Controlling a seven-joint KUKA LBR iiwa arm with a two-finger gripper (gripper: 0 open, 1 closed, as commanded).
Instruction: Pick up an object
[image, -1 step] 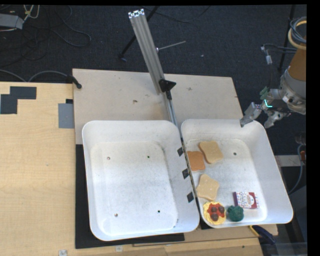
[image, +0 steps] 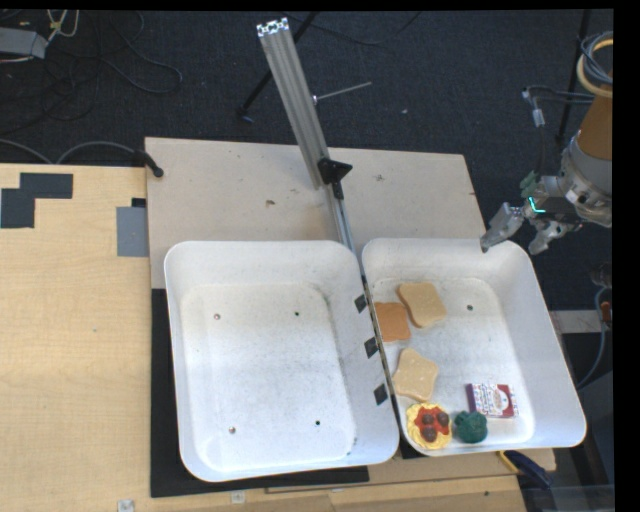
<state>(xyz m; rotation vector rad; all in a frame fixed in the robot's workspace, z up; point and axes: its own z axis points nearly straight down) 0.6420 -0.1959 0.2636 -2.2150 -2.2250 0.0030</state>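
Note:
The right bin (image: 540, 300) holds several small objects. Two tan bread slices (image: 421, 303) (image: 416, 376) and a darker orange-brown slice (image: 391, 322) lie near its left wall. A small red and white packet (image: 491, 400), a green round piece (image: 469, 427) and a yellow plate of red food (image: 429, 424) sit along its front edge. My gripper (image: 521, 230) hangs open above the bin's far right corner, away from all of them, with nothing between its fingers.
The left bin (image: 190, 300) stands beside the right one, with black clips (image: 366, 345) along the shared wall. A slanted metal rail (image: 300, 110) rises behind the bins. Wooden bench surface (image: 70, 340) lies at the left.

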